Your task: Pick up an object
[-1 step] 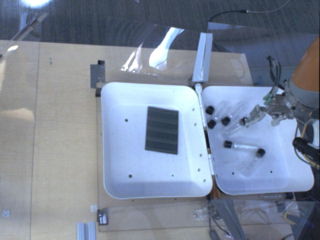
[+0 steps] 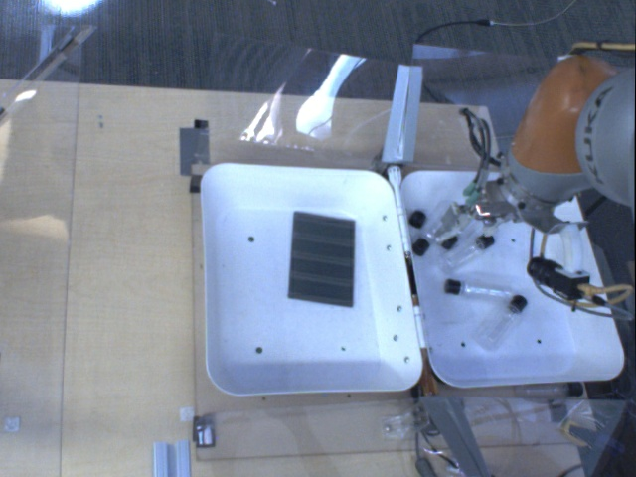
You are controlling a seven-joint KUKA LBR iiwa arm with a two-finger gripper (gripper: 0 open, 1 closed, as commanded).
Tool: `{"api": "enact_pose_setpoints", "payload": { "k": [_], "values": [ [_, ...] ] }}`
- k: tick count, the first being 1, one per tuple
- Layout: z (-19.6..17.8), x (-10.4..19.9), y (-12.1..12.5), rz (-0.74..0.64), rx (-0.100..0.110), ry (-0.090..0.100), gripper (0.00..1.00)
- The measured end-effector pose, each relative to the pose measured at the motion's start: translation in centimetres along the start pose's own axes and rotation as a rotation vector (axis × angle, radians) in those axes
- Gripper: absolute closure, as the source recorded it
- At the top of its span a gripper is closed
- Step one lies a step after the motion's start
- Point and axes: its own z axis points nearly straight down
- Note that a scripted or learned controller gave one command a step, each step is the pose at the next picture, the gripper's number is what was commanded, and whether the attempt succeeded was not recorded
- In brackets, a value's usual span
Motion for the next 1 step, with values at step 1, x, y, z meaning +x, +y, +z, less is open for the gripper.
{"api": "enact_pose_setpoints", "payload": {
  "k": [1],
  "values": [
    [6.41, -0.16, 1.39, -0.033, -0.005, -0.006, 0.0]
  ]
}}
